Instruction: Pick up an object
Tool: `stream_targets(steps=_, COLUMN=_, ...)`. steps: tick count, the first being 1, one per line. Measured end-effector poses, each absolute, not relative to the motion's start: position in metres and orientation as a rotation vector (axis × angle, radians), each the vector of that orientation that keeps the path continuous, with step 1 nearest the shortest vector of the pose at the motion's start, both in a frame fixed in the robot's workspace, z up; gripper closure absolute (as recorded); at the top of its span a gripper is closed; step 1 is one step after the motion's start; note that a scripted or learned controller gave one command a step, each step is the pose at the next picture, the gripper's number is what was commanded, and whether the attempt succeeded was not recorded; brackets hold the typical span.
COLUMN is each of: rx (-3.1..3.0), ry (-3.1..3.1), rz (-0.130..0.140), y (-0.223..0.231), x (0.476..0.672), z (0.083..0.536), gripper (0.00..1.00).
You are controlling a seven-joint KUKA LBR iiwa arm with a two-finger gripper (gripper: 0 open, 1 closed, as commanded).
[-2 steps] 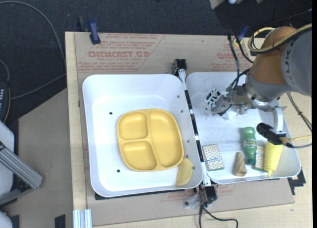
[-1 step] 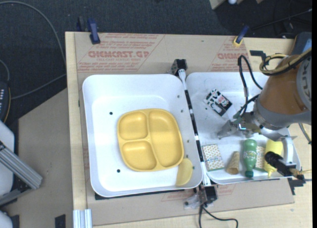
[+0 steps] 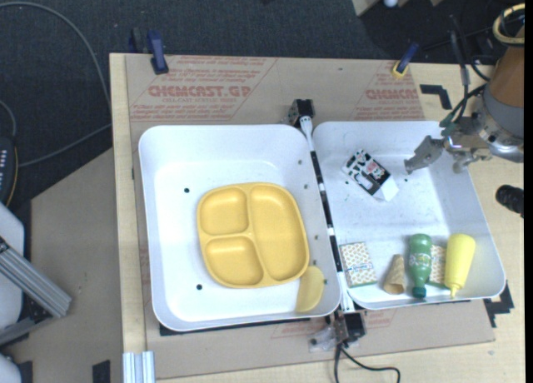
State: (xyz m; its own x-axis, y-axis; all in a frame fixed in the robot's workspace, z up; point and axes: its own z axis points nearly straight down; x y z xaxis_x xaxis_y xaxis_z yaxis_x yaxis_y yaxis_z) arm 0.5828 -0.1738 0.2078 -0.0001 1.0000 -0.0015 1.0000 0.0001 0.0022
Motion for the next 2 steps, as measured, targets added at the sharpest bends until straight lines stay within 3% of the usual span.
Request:
stream_targets(steps=1, rx=2.223, ry=2.221, rz=0.000, y=-0.190, x=0.521, z=0.084, gripper=0.00)
stream_targets(steps=2, rx=2.224, ry=2.221, rz=-0.001, y=-0.205, x=0.479, z=0.084, gripper=0.00)
